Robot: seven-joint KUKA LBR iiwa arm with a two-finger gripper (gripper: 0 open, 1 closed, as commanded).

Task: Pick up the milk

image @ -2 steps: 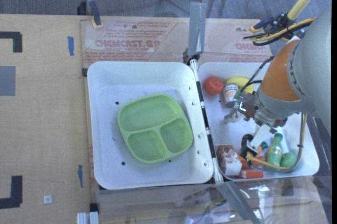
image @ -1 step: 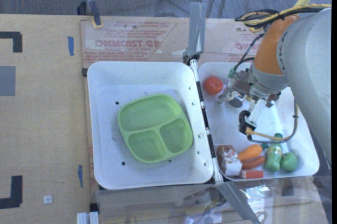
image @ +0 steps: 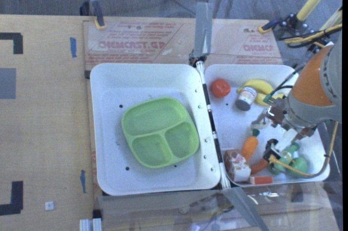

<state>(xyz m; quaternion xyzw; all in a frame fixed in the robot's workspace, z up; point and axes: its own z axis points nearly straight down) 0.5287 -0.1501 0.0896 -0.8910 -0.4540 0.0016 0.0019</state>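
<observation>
The milk (image: 238, 165) is a small white carton with a red and brown top. It sits in the near left corner of the right bin (image: 231, 119). My gripper (image: 263, 122) hangs over the middle of that bin, up and to the right of the carton and apart from it. An orange carrot (image: 249, 147) lies between the gripper and the milk. I see nothing held in the gripper.
In the right bin are a red tomato (image: 220, 88), a yellow banana (image: 258, 86), a small can (image: 246, 98), a green item (image: 297, 162) and a flat red piece (image: 261, 180). The left bin (image: 109, 132) holds a green divided plate (image: 160, 132).
</observation>
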